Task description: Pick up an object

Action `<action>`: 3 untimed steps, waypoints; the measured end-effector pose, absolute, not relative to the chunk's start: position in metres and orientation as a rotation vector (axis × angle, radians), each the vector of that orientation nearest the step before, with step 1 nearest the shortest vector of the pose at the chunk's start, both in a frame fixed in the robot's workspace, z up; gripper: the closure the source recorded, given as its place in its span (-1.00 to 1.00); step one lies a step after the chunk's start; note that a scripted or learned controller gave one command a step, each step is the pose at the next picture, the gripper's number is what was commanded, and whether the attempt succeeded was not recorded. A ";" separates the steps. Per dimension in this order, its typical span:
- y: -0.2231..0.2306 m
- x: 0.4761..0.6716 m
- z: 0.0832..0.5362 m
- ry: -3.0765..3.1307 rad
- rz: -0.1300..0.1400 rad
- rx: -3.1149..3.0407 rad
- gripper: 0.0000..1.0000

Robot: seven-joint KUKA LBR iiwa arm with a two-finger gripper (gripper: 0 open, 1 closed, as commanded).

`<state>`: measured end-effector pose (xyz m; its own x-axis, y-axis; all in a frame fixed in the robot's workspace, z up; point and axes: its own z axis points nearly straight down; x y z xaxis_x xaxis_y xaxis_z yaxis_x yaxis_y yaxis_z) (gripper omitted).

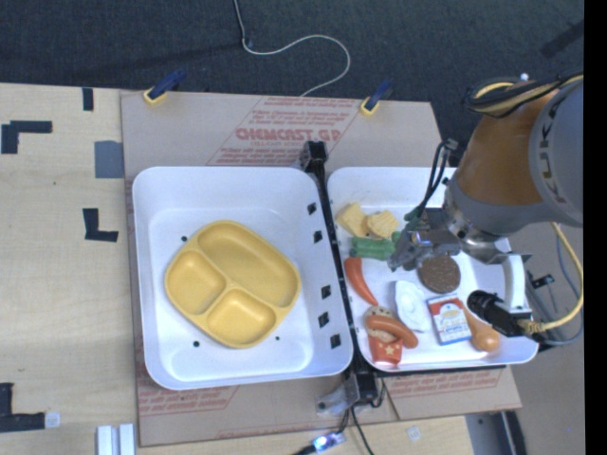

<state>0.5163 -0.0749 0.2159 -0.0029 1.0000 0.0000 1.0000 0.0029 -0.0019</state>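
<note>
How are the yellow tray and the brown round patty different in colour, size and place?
The yellow divided tray is pale yellow; the brown round patty is dark brown. The tray is far larger than the patty. The tray has three compartments; the patty is a plain disc. The tray lies alone in the left bin; the patty lies among other toy foods in the right bin, beside the gripper. Both lie flat.

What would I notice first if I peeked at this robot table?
Probably the big yellow tray with three compartments, lying alone in the left bin. Next, the grey arm with its orange band reaching in from the right, its gripper low over the right bin. That bin is crowded with toy food: a green piece, an orange chili, a hot dog and a brown patty.
</note>
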 end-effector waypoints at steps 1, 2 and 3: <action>-0.021 0.521 0.209 -2.225 0.003 -2.213 1.00; 0.013 0.524 0.222 -2.226 0.001 -2.214 1.00; 0.025 0.532 0.216 -2.223 0.003 -2.217 1.00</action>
<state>0.5324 0.0253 0.2159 -0.0026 1.0000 -0.0002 1.0000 0.0026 -0.0024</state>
